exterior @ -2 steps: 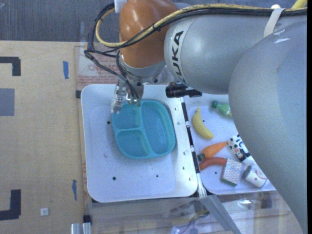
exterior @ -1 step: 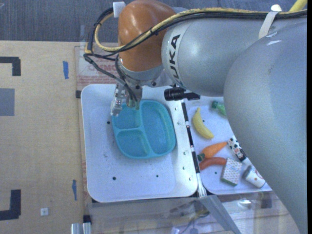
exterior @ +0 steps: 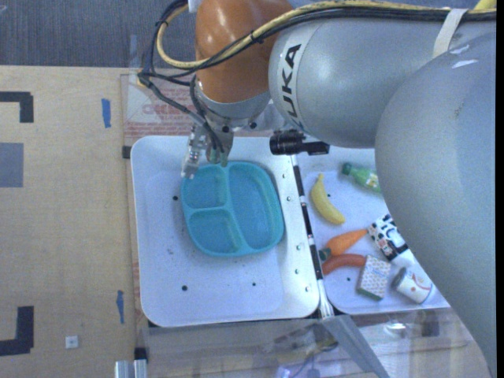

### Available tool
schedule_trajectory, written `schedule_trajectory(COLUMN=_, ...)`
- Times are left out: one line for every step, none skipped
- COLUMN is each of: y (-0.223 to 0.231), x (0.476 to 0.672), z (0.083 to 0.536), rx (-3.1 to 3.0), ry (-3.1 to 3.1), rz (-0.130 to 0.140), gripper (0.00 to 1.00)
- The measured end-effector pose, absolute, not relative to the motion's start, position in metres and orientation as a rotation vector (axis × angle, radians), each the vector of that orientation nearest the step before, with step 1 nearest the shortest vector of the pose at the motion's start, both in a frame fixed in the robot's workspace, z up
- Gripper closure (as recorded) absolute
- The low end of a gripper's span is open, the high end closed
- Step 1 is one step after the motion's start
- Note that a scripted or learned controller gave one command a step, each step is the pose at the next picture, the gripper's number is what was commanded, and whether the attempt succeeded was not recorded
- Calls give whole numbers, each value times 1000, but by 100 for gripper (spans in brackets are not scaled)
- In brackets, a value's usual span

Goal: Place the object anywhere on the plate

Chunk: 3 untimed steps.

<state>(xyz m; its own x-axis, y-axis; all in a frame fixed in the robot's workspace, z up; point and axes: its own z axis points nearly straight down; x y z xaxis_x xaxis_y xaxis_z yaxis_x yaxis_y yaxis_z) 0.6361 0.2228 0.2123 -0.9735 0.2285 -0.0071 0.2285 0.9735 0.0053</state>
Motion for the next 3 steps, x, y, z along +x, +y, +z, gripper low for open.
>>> schedule_trajectory(y=229, x=655, z=197, rx=245, ry=3124, rz=6, gripper=100)
schedule_trajectory(y=192, x=631, z=192, rx=-246, ry=3126, rz=4, gripper=100)
schedule_trajectory(y=228, x=555, z=208, rx=-301, ry=3122, rz=5, gripper=100)
